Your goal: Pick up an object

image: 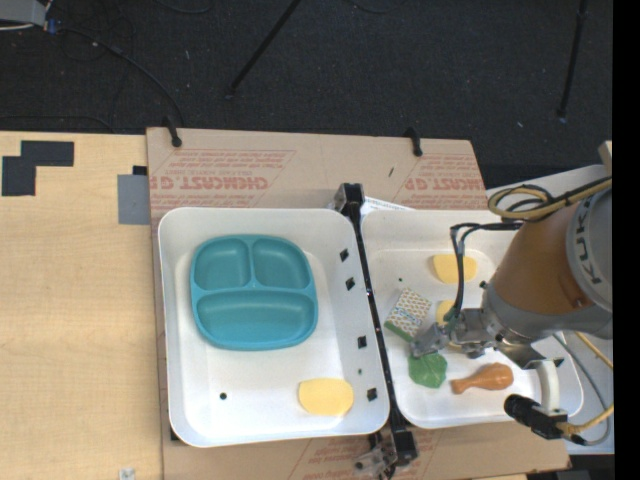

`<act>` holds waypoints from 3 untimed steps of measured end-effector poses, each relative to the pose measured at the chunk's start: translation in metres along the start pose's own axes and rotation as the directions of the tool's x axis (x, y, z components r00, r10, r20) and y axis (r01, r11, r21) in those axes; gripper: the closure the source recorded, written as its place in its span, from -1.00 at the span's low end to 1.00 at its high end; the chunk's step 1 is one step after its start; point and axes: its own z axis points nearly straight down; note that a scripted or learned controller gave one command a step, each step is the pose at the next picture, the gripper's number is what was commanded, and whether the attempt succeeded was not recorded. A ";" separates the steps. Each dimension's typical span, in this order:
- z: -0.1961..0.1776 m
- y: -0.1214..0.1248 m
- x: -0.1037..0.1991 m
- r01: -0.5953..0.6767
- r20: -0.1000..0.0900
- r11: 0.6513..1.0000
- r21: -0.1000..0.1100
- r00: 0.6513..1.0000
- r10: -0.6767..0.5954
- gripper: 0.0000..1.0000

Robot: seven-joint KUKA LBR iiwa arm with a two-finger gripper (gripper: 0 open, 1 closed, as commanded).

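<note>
With the tool (432, 340) lowered among crowded items above the green piece (428, 370), its grip could not be told, and a neighbouring patterned packet (408, 311) might be nudged or a miss risked.

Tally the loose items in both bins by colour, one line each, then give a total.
Yellow: 3, the disc in the left bin, the piece in the right bin, and a bit partly hidden beside the arm
Teal: 1, divided plate
Green: 1, leafy piece
Orange-brown: 1, drumstick
Patterned: 1, checked card
Total: 7
</note>
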 end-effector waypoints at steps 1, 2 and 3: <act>-0.012 0.000 -0.001 -0.005 0.000 1.000 -0.001 1.000 0.005 1.00; -0.074 0.005 -0.001 0.002 0.003 1.000 -0.009 1.000 -0.002 1.00; -0.117 0.008 0.003 0.003 0.003 1.000 -0.009 1.000 -0.003 1.00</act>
